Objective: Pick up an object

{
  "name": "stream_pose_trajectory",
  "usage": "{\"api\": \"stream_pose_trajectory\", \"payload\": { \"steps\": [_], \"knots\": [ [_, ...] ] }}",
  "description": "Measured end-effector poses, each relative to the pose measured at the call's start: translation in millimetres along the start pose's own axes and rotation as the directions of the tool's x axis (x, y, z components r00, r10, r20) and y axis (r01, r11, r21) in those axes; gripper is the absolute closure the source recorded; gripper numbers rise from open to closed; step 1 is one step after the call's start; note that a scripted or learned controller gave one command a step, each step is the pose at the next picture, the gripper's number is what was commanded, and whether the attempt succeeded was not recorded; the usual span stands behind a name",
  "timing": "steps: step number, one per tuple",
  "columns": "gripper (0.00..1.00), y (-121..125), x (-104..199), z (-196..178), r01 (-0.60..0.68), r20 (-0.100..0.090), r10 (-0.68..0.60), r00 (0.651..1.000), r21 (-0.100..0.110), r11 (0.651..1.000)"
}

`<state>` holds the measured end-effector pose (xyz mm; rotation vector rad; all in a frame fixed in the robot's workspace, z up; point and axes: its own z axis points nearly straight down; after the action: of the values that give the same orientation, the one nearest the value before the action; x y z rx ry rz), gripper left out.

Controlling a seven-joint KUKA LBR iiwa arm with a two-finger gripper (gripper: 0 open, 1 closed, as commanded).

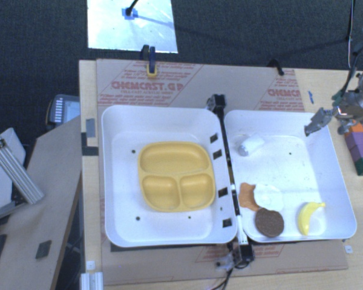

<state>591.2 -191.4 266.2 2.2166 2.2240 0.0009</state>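
I am logging the yellow banana (310, 217) lying in the right bin's (327, 162) near right corner, a brown disc (269, 222) sitting along the near edge, and the gripper (327, 121), spread wide and holding nothing, hovering at the far right corner.

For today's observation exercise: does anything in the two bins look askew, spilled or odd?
Nothing stands out. The yellow tray lies flat in the left bin; the banana and brown disc rest in the right bin.
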Motion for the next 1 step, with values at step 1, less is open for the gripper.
{"api": "stream_pose_trajectory", "payload": {
  "steps": [1],
  "knots": [
    [0.0,3.7,4.5,61.3,-0.001,-0.001,0.001,1.0,0.004,1.0]
  ]
}}
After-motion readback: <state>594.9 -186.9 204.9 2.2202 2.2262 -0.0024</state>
